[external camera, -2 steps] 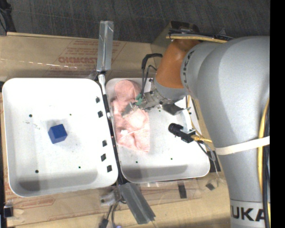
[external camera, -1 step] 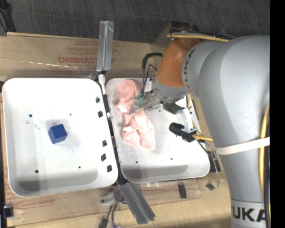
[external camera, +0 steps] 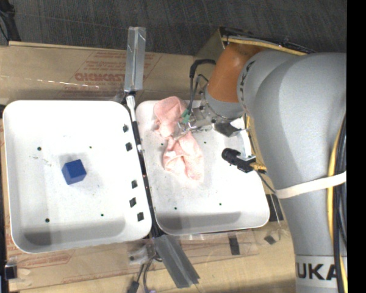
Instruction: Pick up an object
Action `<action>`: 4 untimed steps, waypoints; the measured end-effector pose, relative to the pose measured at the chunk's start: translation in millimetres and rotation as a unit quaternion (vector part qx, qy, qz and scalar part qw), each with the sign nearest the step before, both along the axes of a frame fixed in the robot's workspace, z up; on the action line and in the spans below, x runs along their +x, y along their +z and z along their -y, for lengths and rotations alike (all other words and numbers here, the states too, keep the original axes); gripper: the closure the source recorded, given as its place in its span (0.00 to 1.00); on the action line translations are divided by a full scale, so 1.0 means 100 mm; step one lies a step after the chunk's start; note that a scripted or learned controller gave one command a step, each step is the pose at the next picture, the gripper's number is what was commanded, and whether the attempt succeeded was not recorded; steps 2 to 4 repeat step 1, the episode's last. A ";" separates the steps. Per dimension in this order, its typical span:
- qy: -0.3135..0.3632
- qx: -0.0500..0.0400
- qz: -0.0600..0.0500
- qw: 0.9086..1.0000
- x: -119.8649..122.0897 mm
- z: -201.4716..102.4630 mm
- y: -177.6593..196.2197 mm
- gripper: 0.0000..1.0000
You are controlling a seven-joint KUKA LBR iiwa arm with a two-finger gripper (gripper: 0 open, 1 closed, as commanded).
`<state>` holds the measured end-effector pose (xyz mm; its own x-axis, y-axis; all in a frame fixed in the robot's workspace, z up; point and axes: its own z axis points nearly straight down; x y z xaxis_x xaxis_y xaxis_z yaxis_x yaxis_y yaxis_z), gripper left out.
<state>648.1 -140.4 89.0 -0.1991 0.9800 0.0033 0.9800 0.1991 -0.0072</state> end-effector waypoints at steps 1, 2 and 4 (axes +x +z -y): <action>0.006 -0.001 0.003 1.000 0.02 -0.65 1.15 1.00; 0.006 -0.001 0.003 1.000 0.02 -0.65 1.15 1.00; 0.006 -0.001 0.003 1.000 0.02 -0.65 1.15 1.00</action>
